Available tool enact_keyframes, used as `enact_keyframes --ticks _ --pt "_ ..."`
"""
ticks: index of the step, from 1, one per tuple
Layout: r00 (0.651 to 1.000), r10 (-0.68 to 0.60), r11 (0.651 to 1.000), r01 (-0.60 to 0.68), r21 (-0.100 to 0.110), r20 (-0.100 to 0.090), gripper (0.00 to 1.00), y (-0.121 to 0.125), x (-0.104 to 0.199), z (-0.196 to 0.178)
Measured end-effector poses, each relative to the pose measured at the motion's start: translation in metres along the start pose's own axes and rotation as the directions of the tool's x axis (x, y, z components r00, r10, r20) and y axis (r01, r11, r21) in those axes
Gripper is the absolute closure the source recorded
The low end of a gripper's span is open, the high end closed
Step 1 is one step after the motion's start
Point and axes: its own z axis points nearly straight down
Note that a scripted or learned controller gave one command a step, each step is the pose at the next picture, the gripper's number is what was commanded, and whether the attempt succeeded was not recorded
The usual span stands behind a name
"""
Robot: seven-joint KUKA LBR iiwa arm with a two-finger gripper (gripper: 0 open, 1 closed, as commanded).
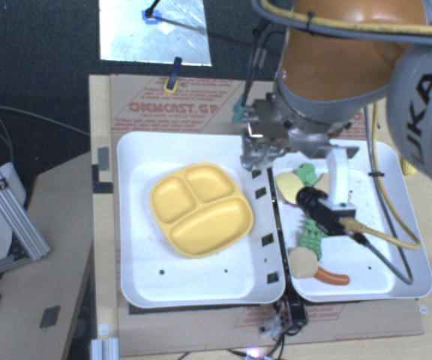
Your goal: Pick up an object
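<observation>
Nearest, low in the right half of the frame: an orange sausage [331, 277] lying flat in the right-hand white bin [415, 261], close to its near rim. Just behind and left of it, touching or nearly so, a round beige piece [302, 262]. Behind that, a dark green leafy piece [310, 236], close against the wall shared with the other bin. Farther back in the same bin, a pale yellow slice [285, 188] with a lighter green piece [305, 175] just beyond it at its right.

At frame centre-left, in the left-hand white bin [137, 276]: a yellow plate [201, 208] with three compartments, sitting at a slant, well apart from the food pieces.

Gripper [256, 158] at the far end of the wall between the two bins, just left of the pale yellow slice, hanging below the grey and orange arm [343, 43] in the upper right of the frame. Open or closed: cannot tell from this angle. Nothing seen gripped.

Under both bins, a sheet of cardboard [171, 107] with red print. On its far edge, a small blue and yellow stick [173, 76]. Farthest, at upper left, a shiny foil sheet [154, 17] on dark cloth.
</observation>
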Motion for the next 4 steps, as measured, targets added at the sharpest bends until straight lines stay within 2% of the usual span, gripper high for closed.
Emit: enact_keyframes --ticks 3,4 --pt "1.0 -0.016 1.0 0.016 0.001 0.002 1.0 0.002 -0.001 -0.028" --pt "1.0 0.003 1.0 -0.003 0.019 0.007 1.0 0.024 0.024 0.106"
